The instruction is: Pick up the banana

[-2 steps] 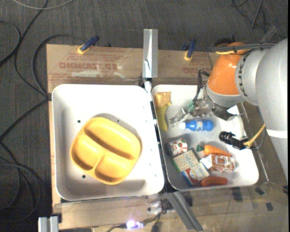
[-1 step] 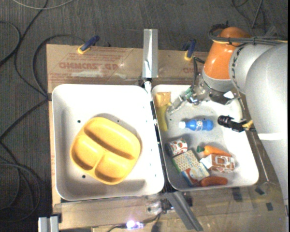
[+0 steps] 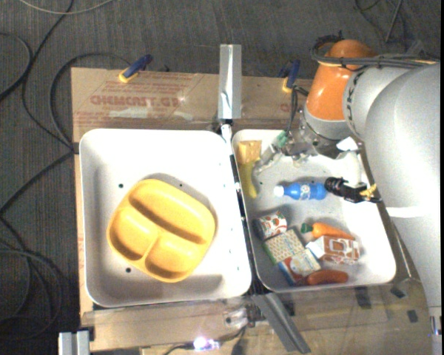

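The banana (image 3: 248, 167) is a yellow shape lying along the left wall of the right bin (image 3: 388, 261), at its far left corner. My gripper (image 3: 270, 159) hangs low over the far end of that bin, just right of the banana and above the cap end of a bottle. The grey wrist and the orange band (image 3: 331, 87) rise behind it and hide the bin's far right corner. Nothing can be made out in the gripper.
A blue-and-white bottle (image 3: 302, 191) lies across the right bin's middle. Nearer the front lie a carrot (image 3: 329, 230), small cartons (image 3: 288, 248) and a red sausage (image 3: 325, 277). The left bin (image 3: 96, 198) holds a yellow divided plate (image 3: 163, 228).
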Robot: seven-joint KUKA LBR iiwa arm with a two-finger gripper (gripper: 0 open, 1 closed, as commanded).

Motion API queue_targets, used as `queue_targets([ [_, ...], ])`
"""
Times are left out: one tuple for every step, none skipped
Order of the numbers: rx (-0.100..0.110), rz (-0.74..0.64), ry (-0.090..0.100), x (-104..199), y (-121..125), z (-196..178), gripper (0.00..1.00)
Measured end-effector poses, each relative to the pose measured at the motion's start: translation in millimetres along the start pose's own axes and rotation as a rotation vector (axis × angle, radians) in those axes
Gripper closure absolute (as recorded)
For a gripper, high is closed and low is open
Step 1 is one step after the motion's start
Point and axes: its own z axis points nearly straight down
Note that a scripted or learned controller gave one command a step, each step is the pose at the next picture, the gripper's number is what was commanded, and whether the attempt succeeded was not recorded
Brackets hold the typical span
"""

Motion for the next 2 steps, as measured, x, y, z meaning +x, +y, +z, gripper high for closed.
queue_targets([
  [-0.001, 0.0, -0.001, 0.1, 0.2, 0.1, 0.0],
  [-0.003, -0.031, -0.002, 2.1, 1.3, 0.1, 0.0],
])
